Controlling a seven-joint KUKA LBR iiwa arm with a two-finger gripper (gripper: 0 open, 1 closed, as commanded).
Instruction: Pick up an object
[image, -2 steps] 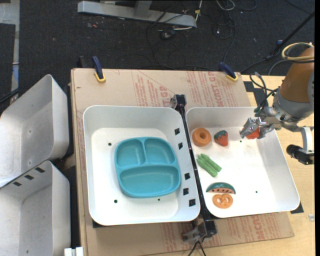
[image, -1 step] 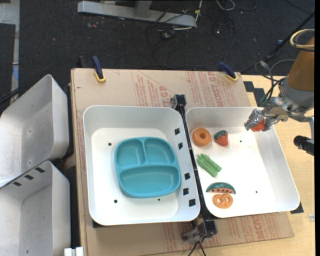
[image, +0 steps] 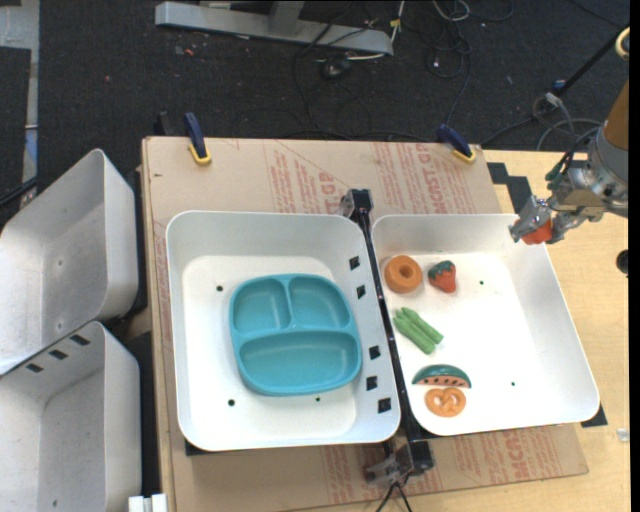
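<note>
My gripper (image: 534, 226) hangs over the far right rim of the right bin (image: 560, 330), with a small red object (image: 538, 235) pinched between its fingertips. In the right bin lie an orange doughnut (image: 404, 273), a red strawberry (image: 443, 276), a green bean pod (image: 417, 330), a watermelon slice (image: 442, 377) and an orange pretzel (image: 445, 401). All of them are left of and below the gripper, apart from it.
A teal divided plate (image: 296, 333) lies in the left bin (image: 190, 300). A black divider (image: 380, 310) runs between the bins. Two white tubs (image: 60, 250) stand off the bench at the left. Clamps (image: 198, 140) hold the board's far edge.
</note>
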